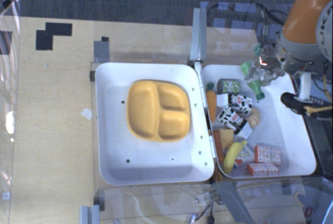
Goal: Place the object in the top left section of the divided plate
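1. I see the arm [312, 14] coming in from the right, its orange band sitting above the far right corner of the right bin [296, 129].
2. The gripper [255, 79] hangs over the upper part of that right bin, close to its back wall. Its green fingertips [246, 69] point toward the left, down at the clutter.
3. From my feed the tips look spread a little apart, but I cannot tell how wide the gap really is; the green pieces overlap at this slant.
4. I see nothing clamped between the tips. They sit just beside a dark green can [228, 85] and above the black-and-white cartons [234, 111], and I cannot tell whether they touch either one.
5. The rest of the right bin holds a carrot [211, 106] along the left wall, a banana [233, 152] near the front, an orange block [226, 139] beside it, and two red boxes [265, 159] at the front right.
6. The divided plate [157, 110] is yellow and lies in the middle of the left bin [112, 129], well apart from the gripper.
7. Its top left section [143, 94] shows bare yellow; all the loose objects lie in the right bin.
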`<act>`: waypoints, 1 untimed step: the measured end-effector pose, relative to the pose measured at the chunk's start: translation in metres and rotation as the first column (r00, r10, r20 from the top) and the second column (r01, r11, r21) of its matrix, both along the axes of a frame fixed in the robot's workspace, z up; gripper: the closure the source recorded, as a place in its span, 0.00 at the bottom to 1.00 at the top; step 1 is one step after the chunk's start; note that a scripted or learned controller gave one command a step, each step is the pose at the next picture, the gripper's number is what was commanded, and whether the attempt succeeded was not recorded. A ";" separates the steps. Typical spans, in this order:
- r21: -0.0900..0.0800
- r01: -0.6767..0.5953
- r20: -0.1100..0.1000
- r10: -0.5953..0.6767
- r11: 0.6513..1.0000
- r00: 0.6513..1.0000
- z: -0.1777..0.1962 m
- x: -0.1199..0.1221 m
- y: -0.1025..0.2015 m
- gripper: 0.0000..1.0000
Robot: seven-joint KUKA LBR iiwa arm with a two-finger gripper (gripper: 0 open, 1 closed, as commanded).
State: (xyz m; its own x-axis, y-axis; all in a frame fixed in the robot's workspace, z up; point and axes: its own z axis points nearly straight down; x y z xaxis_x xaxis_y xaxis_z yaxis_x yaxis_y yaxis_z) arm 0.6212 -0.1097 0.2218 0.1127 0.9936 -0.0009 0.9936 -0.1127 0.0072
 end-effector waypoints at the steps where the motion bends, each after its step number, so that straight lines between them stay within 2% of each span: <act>1: 0.001 -0.052 -0.001 0.052 0.999 0.999 -0.035 0.049 0.065 1.00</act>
